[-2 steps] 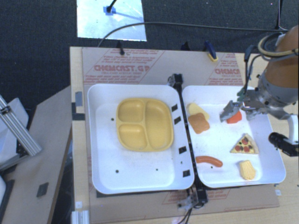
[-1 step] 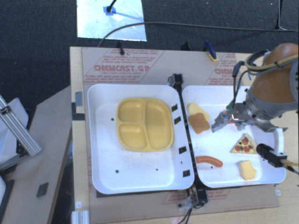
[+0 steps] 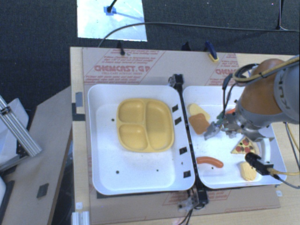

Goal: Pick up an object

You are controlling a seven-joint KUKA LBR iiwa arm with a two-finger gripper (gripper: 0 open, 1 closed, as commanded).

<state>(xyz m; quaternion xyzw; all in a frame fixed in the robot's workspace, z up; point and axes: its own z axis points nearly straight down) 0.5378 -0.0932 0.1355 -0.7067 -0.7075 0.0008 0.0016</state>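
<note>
Located the gripper (image 3: 213, 129) low inside the right bin (image 3: 228, 176), just beside a brown bread slice (image 3: 198, 123) near that bin's left wall. Could not tell the gripper's opening from this angle; saw nothing held in it. Judged the bread slice the nearest candidate for pickup. Noted a pale yellow piece (image 3: 194, 109) touching its far edge.

Probable faults, as judged:
- Closing beside the slice instead of around it, owing to the sideways offset.
- Pushing the flat slice against the wall, or dragging the yellow piece along.
- Slipping on the lift, given a thin item lying flush on a smooth floor.
- Brushing the pizza slice (image 3: 243, 146) close under the wrist.

Recorded also a sausage (image 3: 209, 161) and a yellow lump (image 3: 248, 171) toward the near edge. Found a yellow divided plate (image 3: 143, 124) alone in the left bin (image 3: 108, 172). Observed both bins set on a clear sheet (image 3: 126, 64) with red lettering, over a pale bench (image 3: 54, 125). Noted dark carpet (image 3: 37, 32) beyond, bearing a shiny metal panel (image 3: 93, 18).
</note>
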